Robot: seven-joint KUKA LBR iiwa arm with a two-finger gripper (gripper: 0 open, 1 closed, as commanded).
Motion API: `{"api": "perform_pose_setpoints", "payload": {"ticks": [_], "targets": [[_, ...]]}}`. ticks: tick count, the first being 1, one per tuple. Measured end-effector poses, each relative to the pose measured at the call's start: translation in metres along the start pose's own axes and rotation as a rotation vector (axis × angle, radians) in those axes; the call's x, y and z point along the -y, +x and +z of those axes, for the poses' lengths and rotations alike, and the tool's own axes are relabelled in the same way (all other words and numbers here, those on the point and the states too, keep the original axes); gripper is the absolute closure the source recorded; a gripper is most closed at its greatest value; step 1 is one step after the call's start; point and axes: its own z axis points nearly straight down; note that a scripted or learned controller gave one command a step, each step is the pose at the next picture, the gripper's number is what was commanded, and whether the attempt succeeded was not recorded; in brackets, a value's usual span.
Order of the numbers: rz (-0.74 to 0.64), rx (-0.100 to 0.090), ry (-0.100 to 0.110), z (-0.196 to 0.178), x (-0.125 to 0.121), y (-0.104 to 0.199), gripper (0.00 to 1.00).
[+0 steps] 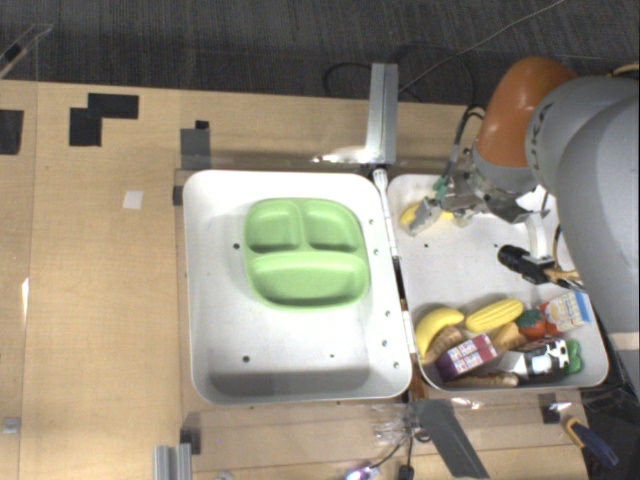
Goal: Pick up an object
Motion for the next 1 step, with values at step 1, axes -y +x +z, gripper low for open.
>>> {"api": "perform_pose_setpoints", "payload": {"ticks": [1], "targets": [[0.009, 0.002, -0.01, -0.0024, 0.0652, 0.015, 0.0]]}}
